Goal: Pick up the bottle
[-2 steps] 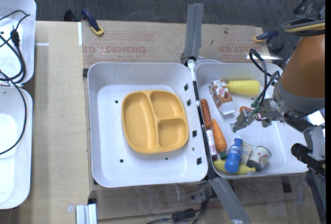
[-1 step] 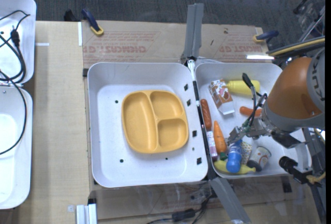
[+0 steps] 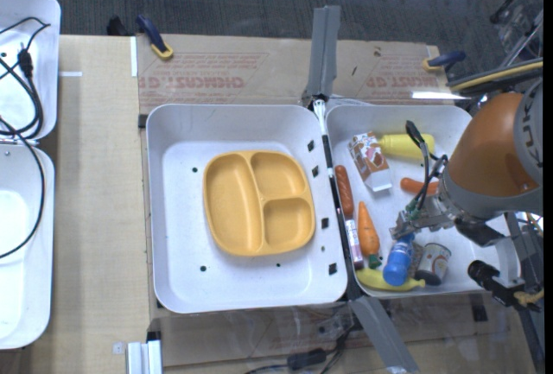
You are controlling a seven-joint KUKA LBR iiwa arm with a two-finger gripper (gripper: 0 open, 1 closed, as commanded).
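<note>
A small blue bottle (image 3: 397, 264) lies in the right bin (image 3: 341, 117), near its front edge, with its pale cap end pointing up toward the arm. It rests partly on a yellow banana (image 3: 373, 279). My gripper (image 3: 409, 224) hangs low over the bin at the end of the orange-banded arm, right above the bottle's cap end. Whether it touches the bottle is unclear from here.
The right bin also holds a carrot (image 3: 368, 228), a sausage (image 3: 344, 189), a red and white carton (image 3: 370, 158), a long yellow object (image 3: 399, 145) and a can (image 3: 434, 263) beside the bottle. A yellow divided plate (image 3: 259, 201) lies in the left bin (image 3: 173, 217).
</note>
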